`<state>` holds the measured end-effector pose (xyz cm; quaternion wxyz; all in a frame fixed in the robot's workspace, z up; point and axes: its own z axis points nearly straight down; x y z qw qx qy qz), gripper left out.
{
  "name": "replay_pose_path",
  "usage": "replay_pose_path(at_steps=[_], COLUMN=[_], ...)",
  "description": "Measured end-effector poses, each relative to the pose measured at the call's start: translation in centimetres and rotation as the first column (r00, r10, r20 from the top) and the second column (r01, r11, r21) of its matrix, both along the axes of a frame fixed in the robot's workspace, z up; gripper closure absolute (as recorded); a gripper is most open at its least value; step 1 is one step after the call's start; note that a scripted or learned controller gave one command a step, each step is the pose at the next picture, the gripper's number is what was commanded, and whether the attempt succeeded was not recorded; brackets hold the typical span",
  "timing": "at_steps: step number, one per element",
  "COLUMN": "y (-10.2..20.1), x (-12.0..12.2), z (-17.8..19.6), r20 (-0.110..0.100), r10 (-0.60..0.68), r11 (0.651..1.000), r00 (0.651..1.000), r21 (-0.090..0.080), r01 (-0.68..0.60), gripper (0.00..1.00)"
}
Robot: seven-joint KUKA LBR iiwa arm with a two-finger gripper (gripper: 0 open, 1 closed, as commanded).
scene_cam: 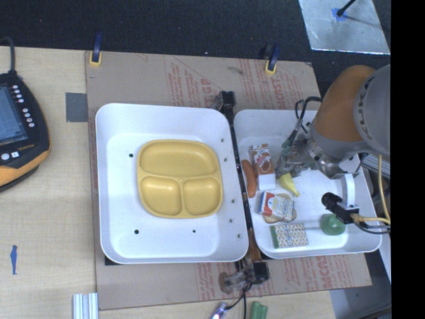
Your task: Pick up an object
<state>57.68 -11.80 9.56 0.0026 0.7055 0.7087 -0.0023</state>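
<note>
- Camera view puts the things I could pick up in the right bin (pixel 372 244), bunched toward its left half.
- My claw (pixel 290 159) reaches down over that bin from the right, its tip just above a small yellow piece (pixel 288 183); I cannot tell whether it touches it.
- I cannot tell whether my claw is wide or narrow, since the wrist and its dark fittings cover the tip.
- Just left of the yellow piece lies a small white block (pixel 266 181), and above that a red-and-white packet (pixel 260 155).
- An orange sausage-shaped piece (pixel 250 177) lies along the bin's left wall, running roughly top to bottom.
- Below the white block sits a packet with a red, white and tan print (pixel 277 207), and below that a flat green-patterned card (pixel 289 235) near the bottom wall.
- A green round object (pixel 333 224) rests toward the bin's lower right, beside a black fitting (pixel 335 206) with a yellow cable running off to the right.
- My arm (pixel 352 115) shows its orange band and grey shell over the bin's upper right corner.
- Left bin (pixel 113 178) holds a yellow divided plate (pixel 179 177) with three compartments, sitting near its middle.
- Both bins rest on a brown cardboard sheet (pixel 172 78) held by blue clamps at its top edge.
- A handheld control pendant (pixel 16 131) with a screen lies on the bench at the far left.
</note>
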Motion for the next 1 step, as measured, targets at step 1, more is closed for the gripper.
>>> replay_pose_path(at_steps=[1], y=[9.55], x=[-2.29], z=[9.67], r20=[-0.003], r10=[0.001], r11=[1.0], r00=[1.0], r21=[0.007], r01=[-0.001], gripper=[1.0])
